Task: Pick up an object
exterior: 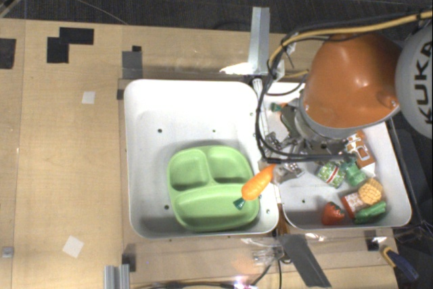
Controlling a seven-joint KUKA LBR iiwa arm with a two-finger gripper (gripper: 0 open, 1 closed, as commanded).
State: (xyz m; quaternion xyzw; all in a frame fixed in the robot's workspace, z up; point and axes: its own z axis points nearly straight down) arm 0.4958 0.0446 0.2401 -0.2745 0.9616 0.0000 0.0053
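The carrot [257, 183] lies tilted at the right edge of the green tray [203, 189], its orange body pointing up and to the right over the divide between the two bins and its green stem end resting on the tray's right rim. The tray, a plate with three compartments, sits in the lower middle of the left bin [155, 118].

The gripper [287, 159] hangs just above and to the right of the carrot's tip, near the left wall of the right bin [402, 213]. Whether it is released or clenched cannot be told, as the metal parts and cables blur together there. The carrot's tip comes close to it, but nothing shows the carrot being gripped.

The arm's orange band [348, 81] and grey link [416, 74] cover much of the upper right bin, with black and yellow cables [318, 34] looping over them.

In the lower part of the right bin lie several small toy foods: a red tomato-like piece [332, 213], a corn cob [369, 193], a green vegetable [370, 212], a green-and-red packet [331, 172], and a brown-and-white box [359, 149] partly under the arm.

Both bins rest on a wooden bench [61, 166].
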